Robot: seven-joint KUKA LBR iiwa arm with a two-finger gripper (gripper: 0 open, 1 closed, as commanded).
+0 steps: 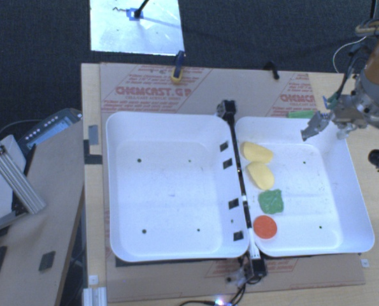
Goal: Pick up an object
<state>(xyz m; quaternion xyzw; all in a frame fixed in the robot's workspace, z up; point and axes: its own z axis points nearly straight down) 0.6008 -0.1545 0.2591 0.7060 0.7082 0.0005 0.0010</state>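
Several small objects lie in a column along the left side of the right bin. From back to front they are a yellow lump, a second yellow lump, a green piece and an orange-red round piece. My gripper hangs over the bin's back right edge, well to the right of and behind the objects. It is open, with nothing between its fingers.
The left bin sits beside the right one, with a black clipped divider where they meet. Both rest on a cardboard sheet. A green scrap lies behind the right bin. A grey console stands at the left.
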